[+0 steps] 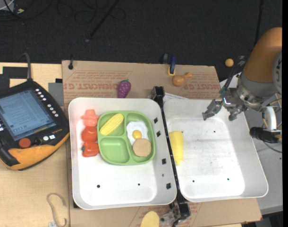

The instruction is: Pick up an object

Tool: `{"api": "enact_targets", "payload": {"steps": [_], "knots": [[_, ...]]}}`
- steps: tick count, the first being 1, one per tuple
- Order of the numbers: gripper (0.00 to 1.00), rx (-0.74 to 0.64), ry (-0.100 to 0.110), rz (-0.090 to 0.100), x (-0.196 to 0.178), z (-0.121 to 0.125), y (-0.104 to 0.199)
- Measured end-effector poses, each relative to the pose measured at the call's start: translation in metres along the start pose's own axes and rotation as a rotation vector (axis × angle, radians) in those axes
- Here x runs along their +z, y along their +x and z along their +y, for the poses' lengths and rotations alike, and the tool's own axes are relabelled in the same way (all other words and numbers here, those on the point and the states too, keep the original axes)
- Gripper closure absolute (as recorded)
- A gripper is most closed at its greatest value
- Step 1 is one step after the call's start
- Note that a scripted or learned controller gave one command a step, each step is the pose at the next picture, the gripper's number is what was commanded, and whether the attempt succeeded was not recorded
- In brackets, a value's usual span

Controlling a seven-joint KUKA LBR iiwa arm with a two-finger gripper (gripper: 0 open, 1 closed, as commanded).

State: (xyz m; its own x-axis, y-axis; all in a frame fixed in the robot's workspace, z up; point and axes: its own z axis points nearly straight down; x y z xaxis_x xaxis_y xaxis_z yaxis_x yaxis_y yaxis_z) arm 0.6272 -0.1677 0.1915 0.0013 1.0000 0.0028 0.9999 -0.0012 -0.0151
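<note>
end effector (223, 109) spread wide, nothing held, above right bin (238, 183), yellow object (176, 146) apart.

- 1 fixed camera is mounted above the counter (21, 193) and looks down at a slant.
- It stands far enough back to frame both white bins: left bin (115, 190) and right bin (229, 174).
- The arm (262, 65) enters from the frame's right side.
- Dark floor lies along the top.

Pale wooden bench (21, 193) beneath brown cardboard sheet (97, 79), dark carpeted floor (134, 22) with black cables (104, 15) behind.
</note>
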Motion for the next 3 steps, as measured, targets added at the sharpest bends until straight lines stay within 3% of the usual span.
{"api": "enact_targets", "payload": {"steps": [1,3], "knots": [[0.0,-0.002,-0.014,-0.003,-0.009,0.003,0.0],[0.0,-0.005,-0.009,-0.001,0.1,0.006,-0.005]]}}
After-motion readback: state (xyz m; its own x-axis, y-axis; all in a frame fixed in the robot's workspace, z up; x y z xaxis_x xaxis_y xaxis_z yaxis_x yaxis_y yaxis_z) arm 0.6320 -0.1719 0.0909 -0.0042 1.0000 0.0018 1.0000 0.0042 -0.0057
